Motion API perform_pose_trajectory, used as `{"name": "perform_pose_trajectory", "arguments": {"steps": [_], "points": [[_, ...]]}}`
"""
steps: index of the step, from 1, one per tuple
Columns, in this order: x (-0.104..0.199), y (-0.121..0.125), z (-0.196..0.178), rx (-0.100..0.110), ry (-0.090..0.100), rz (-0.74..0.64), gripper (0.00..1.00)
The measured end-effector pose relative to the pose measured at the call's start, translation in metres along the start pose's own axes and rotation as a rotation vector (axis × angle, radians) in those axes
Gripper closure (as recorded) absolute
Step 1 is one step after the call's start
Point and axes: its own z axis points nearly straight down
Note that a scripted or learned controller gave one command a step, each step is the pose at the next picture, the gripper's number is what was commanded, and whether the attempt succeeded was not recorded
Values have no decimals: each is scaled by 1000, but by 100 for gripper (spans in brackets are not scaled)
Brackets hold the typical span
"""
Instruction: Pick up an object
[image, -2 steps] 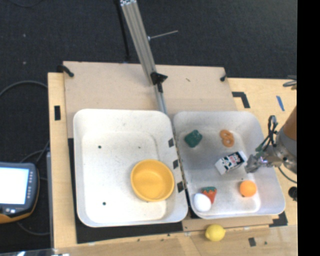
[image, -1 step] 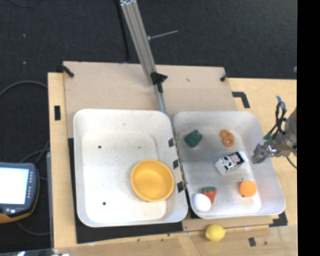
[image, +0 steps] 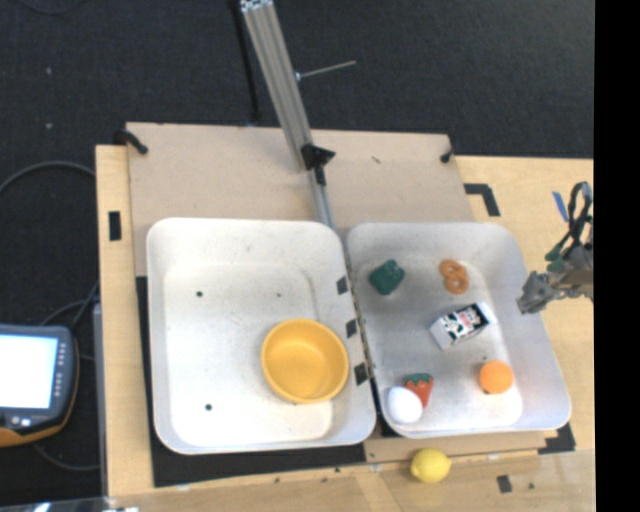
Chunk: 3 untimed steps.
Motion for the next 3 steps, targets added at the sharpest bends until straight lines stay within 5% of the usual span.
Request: {"name": "perform_pose_trajectory", "arguments": {"steps": [3], "points": [[154,16,6,3,4,-4,100]]}}
